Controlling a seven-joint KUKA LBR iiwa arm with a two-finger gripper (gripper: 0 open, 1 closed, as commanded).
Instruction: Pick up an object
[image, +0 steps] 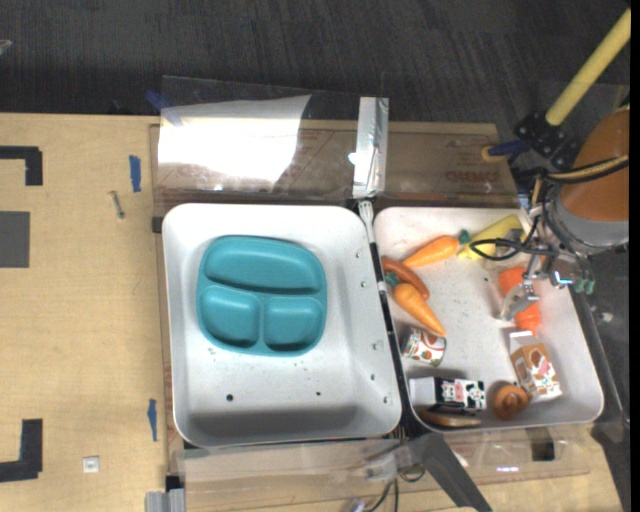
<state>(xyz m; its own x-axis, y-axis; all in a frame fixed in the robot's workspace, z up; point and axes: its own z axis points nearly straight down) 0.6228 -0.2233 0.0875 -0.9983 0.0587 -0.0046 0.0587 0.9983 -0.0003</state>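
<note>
Teal tray (262, 292) lies in the left bin (190, 400), with three compartments. Toys crowd the right bin (590, 395): two carrots (432, 250) and (418, 307) near its left side, a red pepper (405, 275) between them, a small cup (423, 346), a black-and-white carton (460, 392), a brown doughnut (510, 400) and a printed box (536, 370). Gripper (520, 292) is low over the bin's right half, beside an orange piece (528, 316); how wide it stands, and whether it grips anything, I cannot tell
</note>
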